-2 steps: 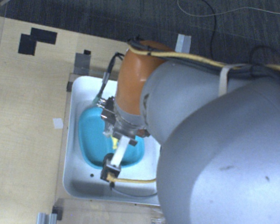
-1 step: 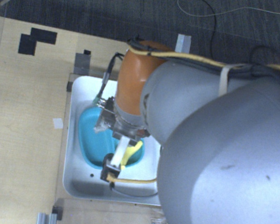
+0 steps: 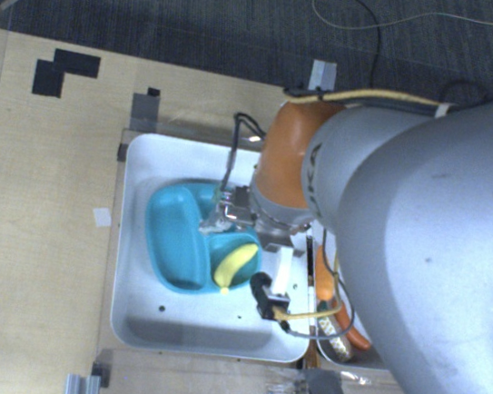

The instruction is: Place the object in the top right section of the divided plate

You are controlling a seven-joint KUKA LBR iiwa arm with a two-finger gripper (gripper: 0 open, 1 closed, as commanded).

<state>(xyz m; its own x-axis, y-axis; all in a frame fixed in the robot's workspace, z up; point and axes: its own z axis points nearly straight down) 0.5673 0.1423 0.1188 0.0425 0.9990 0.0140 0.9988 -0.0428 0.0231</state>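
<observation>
A blue divided plate (image 3: 178, 236) lies in the left white bin (image 3: 133, 312). A yellow, banana-like object (image 3: 235, 264) rests in the plate's section nearest the bin's right side, partly over the plate's rim. My gripper (image 3: 224, 212) hangs over the plate's right part, just above and left of the yellow object, with metal parts showing under the orange-banded wrist (image 3: 281, 164). The arm hides the plate's far right edge.
The grey arm covers most of the right bin. An orange item (image 3: 325, 286) and a brownish item (image 3: 340, 345) peek out beside the divider between the bins. A black cable connector (image 3: 262, 292) hangs near the yellow object. Bare bin floor lies in front of the plate.
</observation>
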